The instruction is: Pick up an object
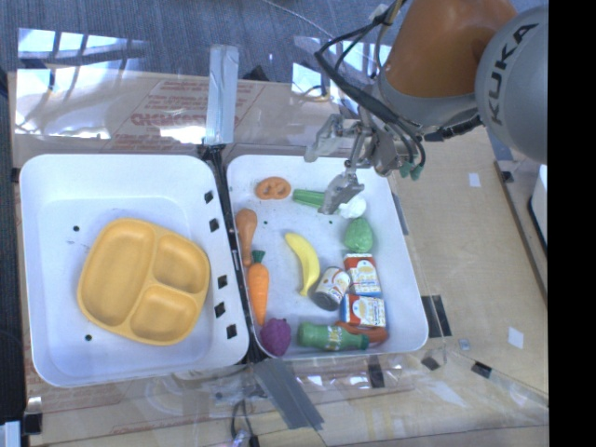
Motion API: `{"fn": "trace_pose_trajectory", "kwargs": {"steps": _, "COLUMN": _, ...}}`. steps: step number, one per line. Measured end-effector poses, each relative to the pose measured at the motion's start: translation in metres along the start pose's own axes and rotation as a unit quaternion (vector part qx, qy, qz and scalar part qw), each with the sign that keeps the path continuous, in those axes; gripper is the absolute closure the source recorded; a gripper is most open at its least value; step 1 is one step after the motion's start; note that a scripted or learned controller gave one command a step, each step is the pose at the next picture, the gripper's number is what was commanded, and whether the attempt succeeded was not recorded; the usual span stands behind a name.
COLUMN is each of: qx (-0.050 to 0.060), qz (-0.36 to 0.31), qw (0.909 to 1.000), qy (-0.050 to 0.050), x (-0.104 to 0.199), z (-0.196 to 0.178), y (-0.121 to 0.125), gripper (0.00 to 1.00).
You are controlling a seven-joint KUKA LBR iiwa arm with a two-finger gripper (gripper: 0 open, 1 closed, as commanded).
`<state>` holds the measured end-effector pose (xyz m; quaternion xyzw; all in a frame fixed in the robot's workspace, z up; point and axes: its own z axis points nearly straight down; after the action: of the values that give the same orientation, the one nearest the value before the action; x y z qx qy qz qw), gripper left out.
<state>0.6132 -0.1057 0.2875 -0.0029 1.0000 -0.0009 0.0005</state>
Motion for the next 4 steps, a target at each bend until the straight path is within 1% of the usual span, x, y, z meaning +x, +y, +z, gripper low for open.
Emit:
{"fn": "trace_pose_trajectory", "kwargs": {"steps": 1, "qx": 0.001, "qz": -0.018, "qw": 0.9998, "qy": -0.005, "x": 0.055, "z": 0.174, "y": -0.055, "gripper": 0.00}}
{"fn": "trace_pose_trajectory", "kwargs": {"steps": 2, "qx": -0.002, "qz": 0.021, "qw": 0.9998, "qy": 0.001, "x": 0.090, "z": 0.196, "y": 0.000, "gripper": 0.00}}
{"fn": "trace_pose_trajectory", "kwargs": {"steps": 3, "qx": -0.001, "qz": 0.065, "qw": 0.9979, "qy": -0.002, "x": -0.009, "z": 0.168, "y": -0.017, "gripper": 0.00}}
{"fn": "trace_pose_trajectory", "kwargs": {"steps": 4, "qx": -0.001, "qz": -0.092, "qw": 0.9958, "qy": 0.001, "x": 0.071, "z": 0.196, "y": -0.008, "gripper": 0.00}}
